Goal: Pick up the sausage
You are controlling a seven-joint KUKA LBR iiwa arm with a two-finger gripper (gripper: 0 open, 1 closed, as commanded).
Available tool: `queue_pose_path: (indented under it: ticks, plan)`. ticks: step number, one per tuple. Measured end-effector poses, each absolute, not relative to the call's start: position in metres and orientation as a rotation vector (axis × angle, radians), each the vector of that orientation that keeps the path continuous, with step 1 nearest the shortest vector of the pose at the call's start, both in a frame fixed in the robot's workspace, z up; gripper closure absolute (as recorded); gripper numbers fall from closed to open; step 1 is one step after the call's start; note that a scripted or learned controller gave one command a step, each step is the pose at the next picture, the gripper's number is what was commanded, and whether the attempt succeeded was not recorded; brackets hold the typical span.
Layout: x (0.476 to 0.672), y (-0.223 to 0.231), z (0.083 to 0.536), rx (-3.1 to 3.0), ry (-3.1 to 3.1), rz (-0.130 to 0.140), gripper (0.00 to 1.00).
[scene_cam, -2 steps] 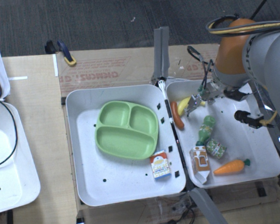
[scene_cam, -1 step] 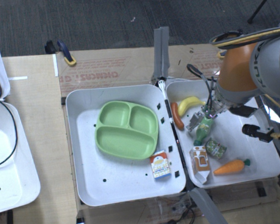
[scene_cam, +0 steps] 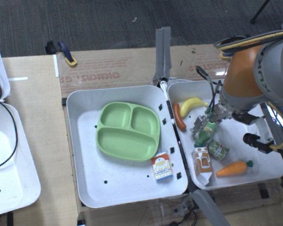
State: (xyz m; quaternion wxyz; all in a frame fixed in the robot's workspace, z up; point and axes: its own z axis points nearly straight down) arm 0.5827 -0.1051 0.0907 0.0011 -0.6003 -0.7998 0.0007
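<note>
Red sausage (scene_cam: 179, 116) lies beside the banana (scene_cam: 191, 105) — fingers (scene_cam: 200, 125) hover near, whether parted or closed unclear.

Robotics lab: bench (scene_cam: 31, 85) with white bins (scene_cam: 80, 140)

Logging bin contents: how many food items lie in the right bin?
6: sausage and banana at its far-left; two green items mid-bin; box and carrot in front. The arm may hide more.
</note>
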Motion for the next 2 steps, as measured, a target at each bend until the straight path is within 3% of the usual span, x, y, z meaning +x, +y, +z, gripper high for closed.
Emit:
queue_pose_path:
  ticks: [1, 2]
  plan:
    - [0.638, -0.139, 0.092, -2.09, -2.348, 0.002, 0.0]
    - [0.605, -0.096, 0.093, -2.363, -2.068, 0.002, 0.0]
